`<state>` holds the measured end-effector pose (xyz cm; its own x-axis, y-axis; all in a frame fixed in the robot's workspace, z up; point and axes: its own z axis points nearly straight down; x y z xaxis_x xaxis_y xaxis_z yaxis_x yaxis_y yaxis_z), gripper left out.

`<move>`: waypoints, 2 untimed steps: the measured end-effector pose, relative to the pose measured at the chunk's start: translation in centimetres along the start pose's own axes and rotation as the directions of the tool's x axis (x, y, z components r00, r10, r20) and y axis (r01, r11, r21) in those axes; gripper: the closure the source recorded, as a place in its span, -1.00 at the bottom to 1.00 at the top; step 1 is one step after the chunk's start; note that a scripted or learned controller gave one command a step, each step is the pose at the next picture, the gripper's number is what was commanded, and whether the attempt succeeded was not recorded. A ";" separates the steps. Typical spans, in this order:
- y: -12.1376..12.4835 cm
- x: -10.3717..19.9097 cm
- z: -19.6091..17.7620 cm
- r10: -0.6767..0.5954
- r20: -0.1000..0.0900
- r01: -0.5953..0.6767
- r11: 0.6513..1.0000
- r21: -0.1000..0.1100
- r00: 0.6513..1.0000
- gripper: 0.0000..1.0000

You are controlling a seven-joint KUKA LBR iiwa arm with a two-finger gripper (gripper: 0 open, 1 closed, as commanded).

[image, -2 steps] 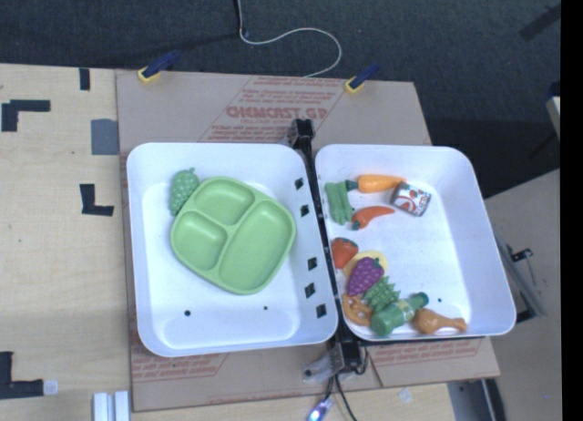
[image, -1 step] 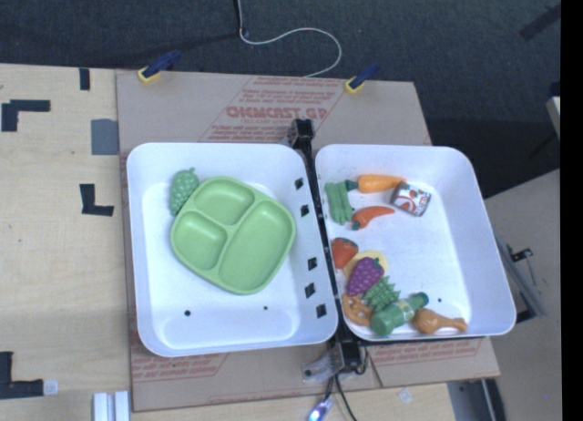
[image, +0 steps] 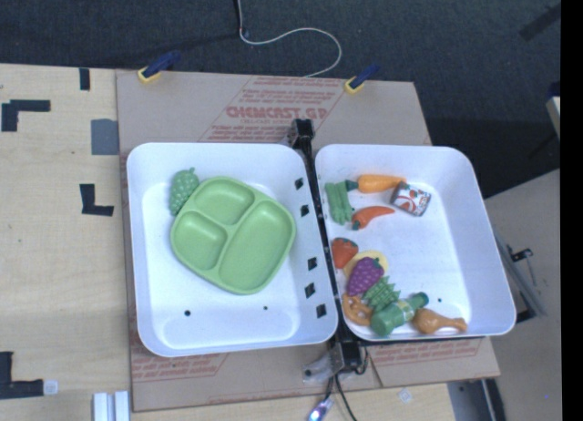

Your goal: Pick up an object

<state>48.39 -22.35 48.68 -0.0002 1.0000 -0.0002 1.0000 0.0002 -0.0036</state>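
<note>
Though crowded mostly toward the divider, spread loosely enough across the right bin (image: 475,228) to offer a choice (toy food, by the look of it). Best candidate, as a judgement: small red-and-white can (image: 411,199), lying tilted near the back edge of that bin, just right of an orange carrot (image: 378,183) and well apart from the right wall. Probably light, hollow and stiff; smooth and rounded, so liable to roll or squirt out under a careless pinch. Take across the curved body at mid-length, jaws square to its axis, not over the ends.

Lying nearer the divider: green bean pods (image: 338,200) and an orange pepper (image: 372,217), both slim and low, harder to get under. Heaped toward the front edge: red tomato (image: 343,251), purple grapes (image: 363,275), a green leafy piece (image: 381,293) and an orange gourd (image: 437,323), touching or overlapping, so likely to be nudged together.

Resting in the left bin (image: 146,255): green divided plate (image: 232,235), broad and flat (poor for a two-finger grasp), with green grapes (image: 184,189) touching its back-left rim.

State of the gripper: cannot tell whether wide or narrow. Nothing seen lifted yet.
</note>
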 end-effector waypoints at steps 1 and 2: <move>0.0 0.0 1.5 0.000 0.001 0.000 1.000 -0.002 1.000 1.00; 0.0 0.0 2.7 0.000 0.001 0.000 1.000 -0.002 1.000 1.00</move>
<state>48.40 -22.35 46.01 -0.0005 1.0000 -0.0009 1.0000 0.0005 -0.0017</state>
